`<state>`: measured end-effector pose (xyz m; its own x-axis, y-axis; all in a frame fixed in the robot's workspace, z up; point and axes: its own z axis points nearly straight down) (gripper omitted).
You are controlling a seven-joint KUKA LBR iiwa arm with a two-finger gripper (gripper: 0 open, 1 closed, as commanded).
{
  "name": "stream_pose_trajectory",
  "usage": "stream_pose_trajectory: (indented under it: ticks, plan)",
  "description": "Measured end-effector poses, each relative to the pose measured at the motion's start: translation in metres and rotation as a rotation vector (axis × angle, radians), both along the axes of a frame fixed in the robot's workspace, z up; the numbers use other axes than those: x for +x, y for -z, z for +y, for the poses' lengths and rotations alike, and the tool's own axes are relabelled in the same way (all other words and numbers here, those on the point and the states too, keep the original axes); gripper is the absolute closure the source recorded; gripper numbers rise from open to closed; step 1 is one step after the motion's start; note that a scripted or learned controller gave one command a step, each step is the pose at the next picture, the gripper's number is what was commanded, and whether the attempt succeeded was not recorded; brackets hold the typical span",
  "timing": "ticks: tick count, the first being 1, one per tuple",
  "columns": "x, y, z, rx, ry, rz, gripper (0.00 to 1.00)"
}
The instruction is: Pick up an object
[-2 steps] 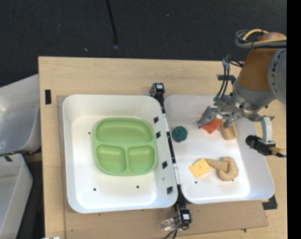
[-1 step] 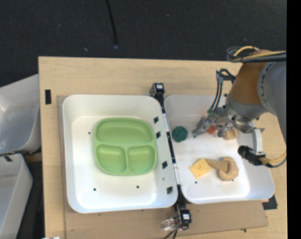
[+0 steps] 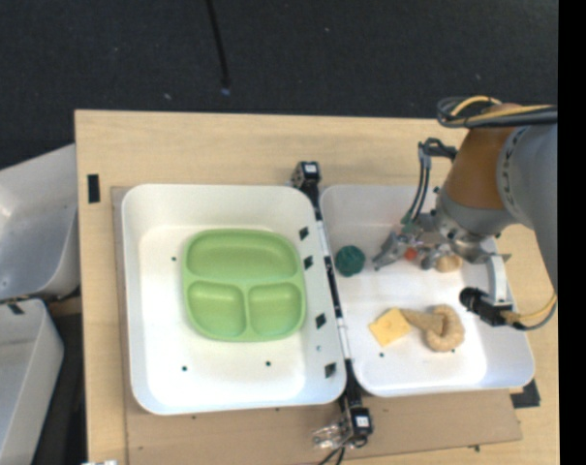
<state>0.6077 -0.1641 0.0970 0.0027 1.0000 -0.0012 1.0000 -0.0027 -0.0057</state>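
Camera view: jaws (image 3: 409, 252) apart, nothing between.

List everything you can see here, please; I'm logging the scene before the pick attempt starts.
Bench: one, light wood, under both bins.
Bins: two, white, side by side; left bin, right bin.
Plate: one, green, three compartments, in the left bin.
Ball: one, dark green, right bin near the divider.
Block: one, yellow, right bin toward the front.
Lump: one, tan and curved, right bin, touching the block's right side.
Small piece: one, tan, right bin beneath the gripper, partly hidden.
Arm: one, grey with orange band, reaching in from the right.
Gripper: one, low over the right bin.
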Motion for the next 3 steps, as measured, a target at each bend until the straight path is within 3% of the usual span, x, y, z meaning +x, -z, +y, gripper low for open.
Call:
stream_pose_trajectory:
  ticks: [1,3]
  plan:
    - [0.000,-0.008,-0.001,0.002,0.002,0.002,1.00]
    - [0.012,-0.090,-0.006,0.001,-0.005,-0.006,1.00]
